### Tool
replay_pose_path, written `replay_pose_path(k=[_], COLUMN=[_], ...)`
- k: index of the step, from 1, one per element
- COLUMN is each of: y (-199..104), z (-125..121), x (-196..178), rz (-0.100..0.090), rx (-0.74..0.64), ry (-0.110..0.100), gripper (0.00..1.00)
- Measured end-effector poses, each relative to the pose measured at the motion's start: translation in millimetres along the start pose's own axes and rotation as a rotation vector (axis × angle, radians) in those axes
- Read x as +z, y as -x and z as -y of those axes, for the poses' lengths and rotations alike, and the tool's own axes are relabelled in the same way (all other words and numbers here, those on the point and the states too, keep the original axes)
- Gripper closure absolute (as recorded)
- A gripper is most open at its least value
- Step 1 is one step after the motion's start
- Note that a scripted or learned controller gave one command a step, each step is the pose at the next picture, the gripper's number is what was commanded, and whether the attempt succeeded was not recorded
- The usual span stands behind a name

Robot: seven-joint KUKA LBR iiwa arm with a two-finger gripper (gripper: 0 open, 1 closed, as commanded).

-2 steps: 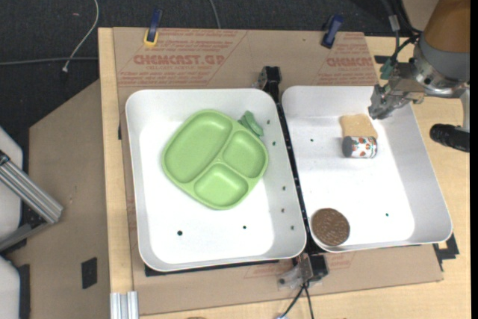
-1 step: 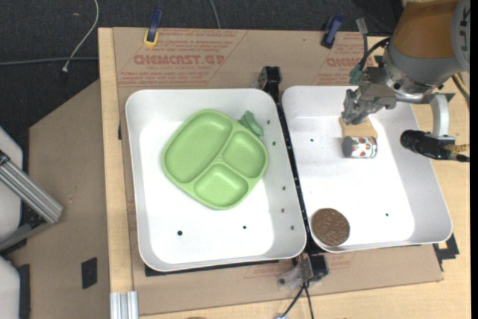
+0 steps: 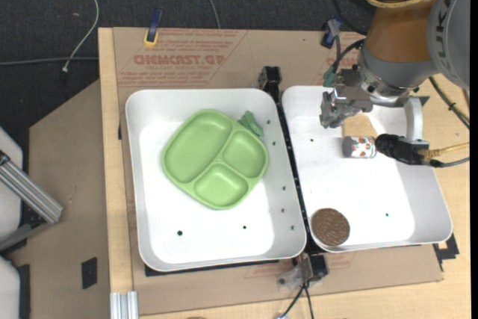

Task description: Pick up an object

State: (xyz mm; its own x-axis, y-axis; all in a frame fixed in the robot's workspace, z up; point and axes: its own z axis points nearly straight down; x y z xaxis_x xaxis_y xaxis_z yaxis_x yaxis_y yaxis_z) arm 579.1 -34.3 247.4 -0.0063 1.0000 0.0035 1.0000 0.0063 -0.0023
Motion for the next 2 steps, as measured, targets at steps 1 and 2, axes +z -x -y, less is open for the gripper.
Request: replay_pose_path(k=[1,2], y=[-50.0,-91.5], z=[17.2,28.3], x=[-5.1,0.0], rz=[0.000,0.001], rx=[0.000,0.002], ry=[-0.001,-0.002], gripper=[1.00,1.00])
